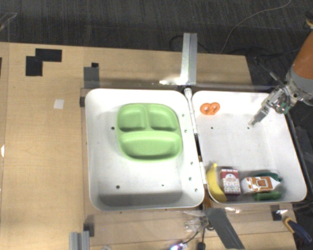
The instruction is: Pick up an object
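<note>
A yellow banana, a small red box and an orange carton are seen lying near, and farther back the gripper is seen spread, nothing pinched, so reaching down is judged next.

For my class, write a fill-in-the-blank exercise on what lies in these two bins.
1. The green divided plate lies in the ____ bin.
2. The pretzel is coloured ____.
3. The banana lies on the ____ side of the small red carton.
4. The gripper is over the ____ bin.

Missing words: left; orange; left; right
</note>
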